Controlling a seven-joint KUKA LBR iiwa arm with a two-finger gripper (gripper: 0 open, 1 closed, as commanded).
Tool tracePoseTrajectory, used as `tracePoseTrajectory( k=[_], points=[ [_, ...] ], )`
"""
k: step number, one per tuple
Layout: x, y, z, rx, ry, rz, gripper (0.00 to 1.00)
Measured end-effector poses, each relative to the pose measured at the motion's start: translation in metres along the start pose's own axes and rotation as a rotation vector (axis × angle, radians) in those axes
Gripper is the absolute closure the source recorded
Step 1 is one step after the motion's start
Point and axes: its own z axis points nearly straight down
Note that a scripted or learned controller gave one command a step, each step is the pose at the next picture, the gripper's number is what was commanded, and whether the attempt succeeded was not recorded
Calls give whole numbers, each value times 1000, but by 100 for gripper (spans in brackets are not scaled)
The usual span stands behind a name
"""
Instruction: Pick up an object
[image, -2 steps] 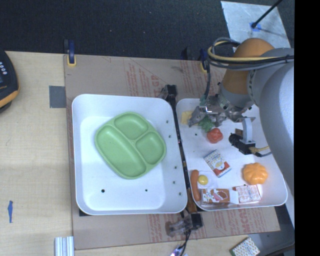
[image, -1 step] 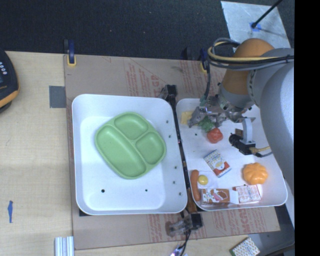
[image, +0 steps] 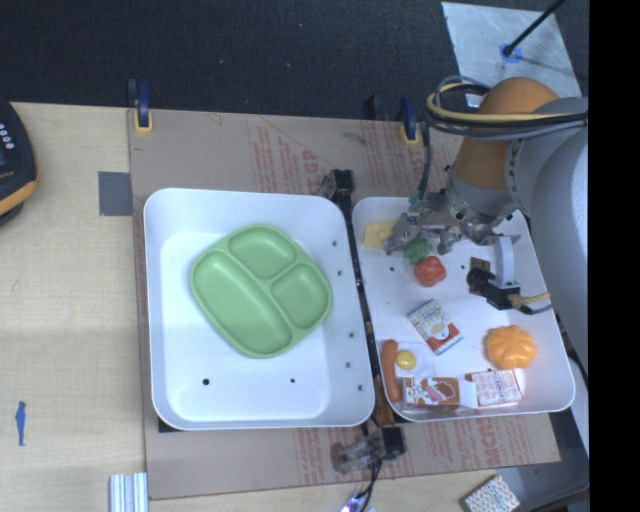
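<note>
My gripper (image: 420, 235) hangs over the far left part of the right bin (image: 548, 400), with the arm coming in from the right. Just below it in the view lies a small red fruit (image: 431, 270) with a green top, touching or nearly touching the gripper's metal parts. A pale yellow piece (image: 376, 235) sits to the left of the gripper by the bin's wall. I see nothing lifted off the bin's floor.
The right bin also holds a small carton (image: 433, 326), an orange pumpkin (image: 510, 346), an orange carrot (image: 388, 366) beside a yellow ball (image: 405, 359), and two flat packets (image: 430, 392) (image: 495, 387) along the front. A green divided plate (image: 262, 290) lies in the left bin (image: 180, 390).
</note>
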Motion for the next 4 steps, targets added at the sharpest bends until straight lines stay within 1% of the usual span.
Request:
tracePoseTrajectory(
  k=[1, 2, 3, 4],
  points=[
    [0, 0, -10, 2, -1, -5, 100],
    [71, -9, -105, -3, 3, -6, 100],
    [68, -10, -100, 2, 1, -3, 0],
    [14, -11, 4, 5, -1, 1, 0]
  ],
)
